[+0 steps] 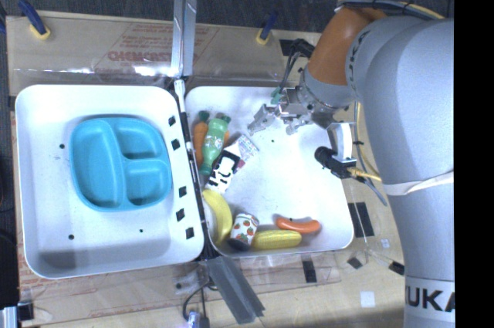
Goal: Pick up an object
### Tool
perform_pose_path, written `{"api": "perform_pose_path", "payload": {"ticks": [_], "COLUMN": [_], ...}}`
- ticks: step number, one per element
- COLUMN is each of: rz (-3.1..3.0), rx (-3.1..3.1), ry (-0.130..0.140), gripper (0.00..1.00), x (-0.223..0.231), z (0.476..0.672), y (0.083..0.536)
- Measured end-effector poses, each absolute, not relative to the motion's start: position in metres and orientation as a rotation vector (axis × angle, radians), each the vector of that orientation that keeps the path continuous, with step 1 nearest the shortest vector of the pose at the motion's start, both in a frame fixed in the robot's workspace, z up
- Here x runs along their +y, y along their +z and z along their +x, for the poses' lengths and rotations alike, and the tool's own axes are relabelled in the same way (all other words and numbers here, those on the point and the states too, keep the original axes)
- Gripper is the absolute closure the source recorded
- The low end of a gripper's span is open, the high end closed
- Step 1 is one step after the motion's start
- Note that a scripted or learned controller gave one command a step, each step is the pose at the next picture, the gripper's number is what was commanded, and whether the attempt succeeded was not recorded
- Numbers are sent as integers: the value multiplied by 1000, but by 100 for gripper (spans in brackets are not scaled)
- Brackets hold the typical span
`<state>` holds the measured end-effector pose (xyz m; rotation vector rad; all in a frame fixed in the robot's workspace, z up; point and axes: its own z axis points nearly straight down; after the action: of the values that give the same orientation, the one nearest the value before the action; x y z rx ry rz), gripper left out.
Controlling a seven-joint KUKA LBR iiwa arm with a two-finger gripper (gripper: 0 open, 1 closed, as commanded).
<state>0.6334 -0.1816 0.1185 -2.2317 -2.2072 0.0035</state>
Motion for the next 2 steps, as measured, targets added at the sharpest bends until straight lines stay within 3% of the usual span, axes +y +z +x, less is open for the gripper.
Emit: {"api": "perform_pose_path", "payload": {"ticks": [1,2], "rz": [-2076,-1930], "rx": [-2357,-2476], "ry": [1,2], "gripper": [0,0], "x": [-113,-116], "z": [657,593], "y": [93,92]}}
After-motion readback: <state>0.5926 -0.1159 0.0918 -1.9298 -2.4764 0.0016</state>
